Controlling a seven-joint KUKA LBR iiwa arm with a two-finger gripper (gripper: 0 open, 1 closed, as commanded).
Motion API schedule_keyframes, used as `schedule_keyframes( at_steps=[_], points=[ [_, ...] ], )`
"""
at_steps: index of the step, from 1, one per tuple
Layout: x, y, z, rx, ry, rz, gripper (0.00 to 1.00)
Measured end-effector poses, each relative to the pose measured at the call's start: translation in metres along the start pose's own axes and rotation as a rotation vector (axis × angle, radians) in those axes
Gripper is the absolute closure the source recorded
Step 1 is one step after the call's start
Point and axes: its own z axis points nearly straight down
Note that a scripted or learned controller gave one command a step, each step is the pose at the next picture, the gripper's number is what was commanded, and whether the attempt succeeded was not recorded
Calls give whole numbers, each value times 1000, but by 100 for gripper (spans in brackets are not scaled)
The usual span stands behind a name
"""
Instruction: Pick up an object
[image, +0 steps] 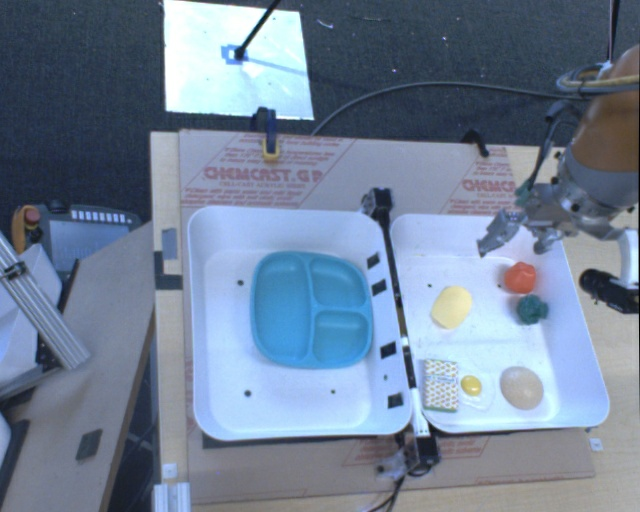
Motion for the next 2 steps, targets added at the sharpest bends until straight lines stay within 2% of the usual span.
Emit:
schedule_keyframes(
  at_steps=[1, 2],
  points=[
    [0, 2, -7, -11, -1, -2, 0],
    [0, 0, 35, -9, -1, 0, 0]
  ],
)
